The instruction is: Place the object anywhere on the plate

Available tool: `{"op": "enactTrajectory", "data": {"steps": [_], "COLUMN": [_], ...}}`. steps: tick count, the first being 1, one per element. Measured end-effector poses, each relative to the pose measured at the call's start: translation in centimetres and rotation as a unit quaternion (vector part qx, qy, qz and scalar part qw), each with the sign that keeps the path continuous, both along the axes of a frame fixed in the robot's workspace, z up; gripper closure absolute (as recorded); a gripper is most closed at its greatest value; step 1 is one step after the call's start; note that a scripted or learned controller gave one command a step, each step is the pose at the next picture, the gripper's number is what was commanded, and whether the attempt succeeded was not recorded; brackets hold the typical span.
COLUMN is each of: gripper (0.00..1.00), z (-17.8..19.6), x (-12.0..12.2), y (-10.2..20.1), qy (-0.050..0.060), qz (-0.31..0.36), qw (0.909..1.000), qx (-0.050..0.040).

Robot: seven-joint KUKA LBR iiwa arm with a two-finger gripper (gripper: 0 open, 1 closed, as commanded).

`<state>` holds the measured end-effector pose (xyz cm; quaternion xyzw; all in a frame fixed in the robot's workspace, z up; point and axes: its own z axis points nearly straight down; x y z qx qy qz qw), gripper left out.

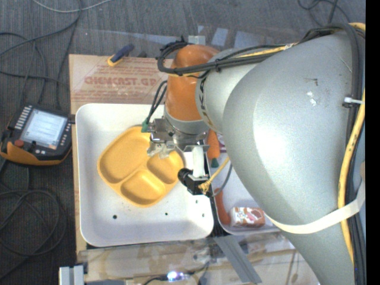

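Note:
A yellow plate (127, 159) with three compartments lies in the left white bin (95, 218). My gripper (161, 149) hangs over the plate's right edge, below the orange wrist band (187, 82). From above, the wrist hides what is under it, and I cannot make out any object in the gripper. In the right bin (236, 186) lie a red-and-white packet (246, 216) and an orange, carrot-like piece (219, 205). Another orange piece (212, 147) shows beside the wrist.
The grey arm (285, 129) covers most of the right bin. A teach pendant (38, 132) lies on the floor to the left, with cables around it. Cardboard (113, 85) sits behind the left bin.

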<state>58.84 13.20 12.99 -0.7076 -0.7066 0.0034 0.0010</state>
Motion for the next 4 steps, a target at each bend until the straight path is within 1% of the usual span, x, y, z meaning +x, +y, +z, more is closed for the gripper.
{"op": "enactTrajectory", "data": {"steps": [1, 2, 3, 4], "gripper": [1.0, 1.0, 1.0, 1.0], "z": [-0.6, 0.5, -3.7, -3.9], "x": [-5.3, -10.7, -9.8, -10.0], "y": [0.4, -2.3, 3.2, -1.8], "qy": [-0.009, 0.001, -0.013, -0.01], "qz": [0.054, -0.084, -0.067, -0.07], "qw": [0.9985, 0.9964, 0.9976, 0.9975], "qx": [-0.0005, 0.0012, 0.0022, 0.0045]}}
